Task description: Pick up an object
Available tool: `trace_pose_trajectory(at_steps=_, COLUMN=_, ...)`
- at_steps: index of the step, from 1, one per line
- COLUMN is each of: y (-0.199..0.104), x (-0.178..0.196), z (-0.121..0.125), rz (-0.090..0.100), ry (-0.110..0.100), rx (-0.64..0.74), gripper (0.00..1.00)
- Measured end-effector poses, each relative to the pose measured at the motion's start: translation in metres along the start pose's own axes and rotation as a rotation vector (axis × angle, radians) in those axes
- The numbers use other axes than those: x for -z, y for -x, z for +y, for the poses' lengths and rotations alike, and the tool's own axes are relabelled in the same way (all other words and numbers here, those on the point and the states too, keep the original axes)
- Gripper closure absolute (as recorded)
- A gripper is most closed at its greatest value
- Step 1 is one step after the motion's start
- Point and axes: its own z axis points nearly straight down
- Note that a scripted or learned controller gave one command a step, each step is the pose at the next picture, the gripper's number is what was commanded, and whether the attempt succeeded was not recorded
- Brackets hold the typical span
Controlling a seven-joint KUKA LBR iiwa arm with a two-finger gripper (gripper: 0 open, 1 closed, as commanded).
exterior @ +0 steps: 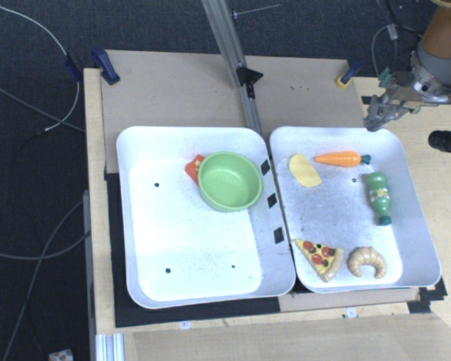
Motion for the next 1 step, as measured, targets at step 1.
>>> trace_pose_trajectory(at_steps=1, y=-0.0006, x=-0.0298, z=-0.0004, rz=0.004, ry=-0.019, rx=0.000, gripper=1.00)
